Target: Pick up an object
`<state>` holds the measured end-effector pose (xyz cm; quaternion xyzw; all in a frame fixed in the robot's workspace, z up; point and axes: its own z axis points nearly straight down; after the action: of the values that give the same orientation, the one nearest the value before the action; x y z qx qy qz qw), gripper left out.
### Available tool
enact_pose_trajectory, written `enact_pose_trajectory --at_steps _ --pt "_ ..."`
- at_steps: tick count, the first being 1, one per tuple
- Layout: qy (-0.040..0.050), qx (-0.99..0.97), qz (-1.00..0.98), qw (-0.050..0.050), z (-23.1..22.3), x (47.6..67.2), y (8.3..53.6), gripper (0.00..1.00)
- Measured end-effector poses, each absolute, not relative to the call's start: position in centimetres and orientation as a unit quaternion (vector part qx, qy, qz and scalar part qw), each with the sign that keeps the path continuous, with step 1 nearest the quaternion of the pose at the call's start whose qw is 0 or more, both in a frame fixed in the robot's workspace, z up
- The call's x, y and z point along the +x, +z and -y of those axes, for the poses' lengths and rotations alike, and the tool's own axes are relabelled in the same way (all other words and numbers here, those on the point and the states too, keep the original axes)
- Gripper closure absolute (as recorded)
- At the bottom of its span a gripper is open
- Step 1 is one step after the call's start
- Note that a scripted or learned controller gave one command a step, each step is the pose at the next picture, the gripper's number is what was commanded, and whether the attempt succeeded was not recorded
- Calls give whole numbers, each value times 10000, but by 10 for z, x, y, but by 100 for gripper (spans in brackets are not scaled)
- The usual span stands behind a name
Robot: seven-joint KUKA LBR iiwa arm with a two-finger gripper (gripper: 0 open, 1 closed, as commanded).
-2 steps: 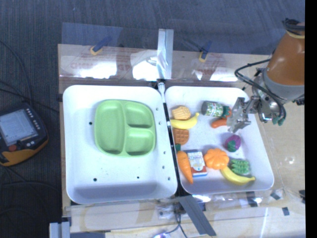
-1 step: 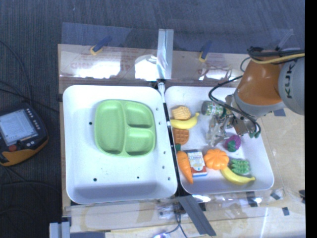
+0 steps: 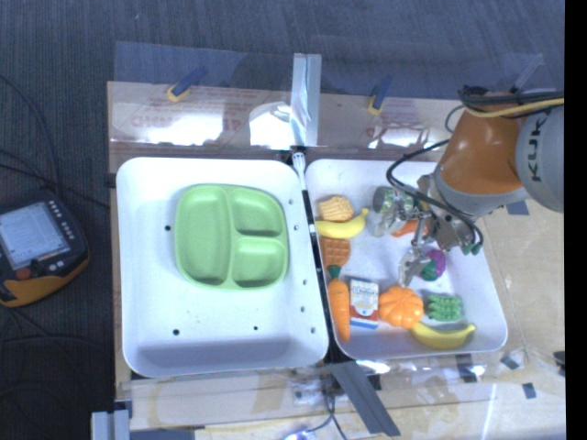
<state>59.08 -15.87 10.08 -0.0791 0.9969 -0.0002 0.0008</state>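
Note:
My gripper (image 3: pixel 419 262) hangs low over the right bin (image 3: pixel 491 287), right of its middle, below the arm's orange band (image 3: pixel 477 154). A purple toy eggplant (image 3: pixel 436 264) lies right against the gripper's right side, partly hidden by it. Just in front are an orange pumpkin (image 3: pixel 401 306) and a green leafy toy (image 3: pixel 444 307). A small orange-red piece (image 3: pixel 404 229) and a greyish can (image 3: pixel 385 204) lie close behind the gripper.
The right bin also holds a corn cob (image 3: pixel 335 208), two bananas (image 3: pixel 341 228) (image 3: pixel 442 335), a carrot (image 3: pixel 338 310) and a small carton (image 3: pixel 364 302). A green divided plate (image 3: pixel 231 235) sits in the left bin (image 3: pixel 147 337).

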Motion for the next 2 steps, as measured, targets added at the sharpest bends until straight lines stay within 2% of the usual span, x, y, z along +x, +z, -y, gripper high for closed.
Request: enact_pose_trajectory --at_steps 1,2 --pt "-23 -888 -9960 66 136 650 90 0" --pt "-9 -575 -9983 70 97 626 91 0"
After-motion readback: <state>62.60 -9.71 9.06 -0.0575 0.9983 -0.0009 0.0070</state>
